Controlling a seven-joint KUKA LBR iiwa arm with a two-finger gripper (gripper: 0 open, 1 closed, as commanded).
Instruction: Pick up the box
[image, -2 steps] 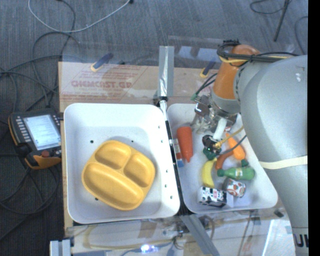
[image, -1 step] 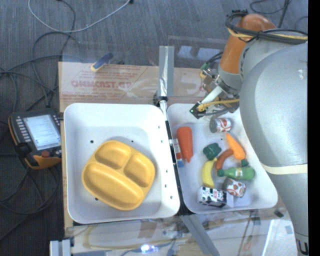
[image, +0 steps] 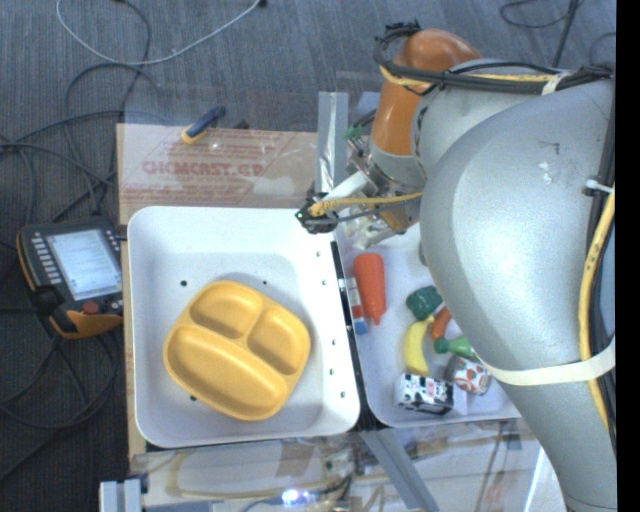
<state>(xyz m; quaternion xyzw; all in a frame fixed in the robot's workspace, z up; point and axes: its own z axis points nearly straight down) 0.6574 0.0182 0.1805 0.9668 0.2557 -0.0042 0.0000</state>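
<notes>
A small box (image: 425, 392) with a black, white and coloured print lies near the front edge of the right bin (image: 385, 405). The arm reaches in over the far end of that bin, its orange band (image: 400, 105) above the wrist. My gripper (image: 350, 208) hangs at the far left corner of the right bin, by the wall between the two bins. It is well away from the box, with the carrot between them. The arm's grey bulk hides the right part of this bin.
Beside the box lie a banana (image: 416, 347), a green piece (image: 424, 300), a big carrot (image: 370, 285) and a small red and white carton (image: 470, 377). A yellow divided plate (image: 238, 347) lies in the left bin (image: 170, 235). A teach pendant (image: 68, 265) lies at the left.
</notes>
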